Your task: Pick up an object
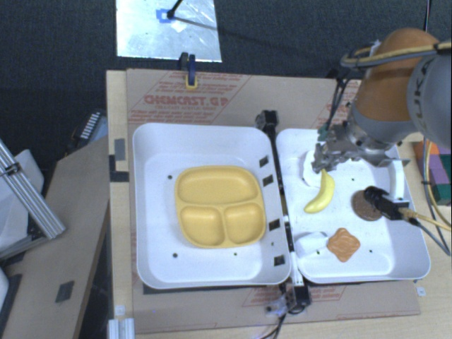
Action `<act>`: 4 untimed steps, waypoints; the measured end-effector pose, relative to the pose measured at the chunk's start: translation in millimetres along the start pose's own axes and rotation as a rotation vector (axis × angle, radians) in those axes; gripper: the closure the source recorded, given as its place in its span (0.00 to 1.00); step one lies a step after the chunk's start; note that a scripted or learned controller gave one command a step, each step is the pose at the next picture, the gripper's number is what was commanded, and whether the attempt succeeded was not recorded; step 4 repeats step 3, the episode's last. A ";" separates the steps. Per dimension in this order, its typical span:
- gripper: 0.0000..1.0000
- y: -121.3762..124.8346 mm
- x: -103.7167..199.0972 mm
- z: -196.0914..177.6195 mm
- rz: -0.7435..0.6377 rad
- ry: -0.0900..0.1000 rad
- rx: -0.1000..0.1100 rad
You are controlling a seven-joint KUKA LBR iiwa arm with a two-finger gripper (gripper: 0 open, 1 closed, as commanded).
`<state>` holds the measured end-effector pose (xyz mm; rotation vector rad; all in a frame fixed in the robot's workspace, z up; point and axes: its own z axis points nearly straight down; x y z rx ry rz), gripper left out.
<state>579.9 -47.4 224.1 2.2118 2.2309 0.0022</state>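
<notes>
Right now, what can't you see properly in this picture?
- Tool: its tips are blurred against the right bin, so its grip is unclear.
- White thing beside the banana: the arm partly covers it.
- Brown disc: a black part overlaps it.

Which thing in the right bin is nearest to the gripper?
The banana: its top end lies just under the gripper; the cookie and brown disc lie farther.

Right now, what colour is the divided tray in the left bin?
Pale yellow: the divided tray shows clearly in the camera view.
</notes>
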 end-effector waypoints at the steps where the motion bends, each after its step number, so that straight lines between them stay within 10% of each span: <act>1: 1.00 -1.3 52.4 -10.2 -0.001 0.001 -0.002; 3: 1.00 -13.9 157.9 -6.2 0.001 0.000 -0.001; 4: 1.00 -13.9 157.9 -6.2 0.001 0.000 -0.001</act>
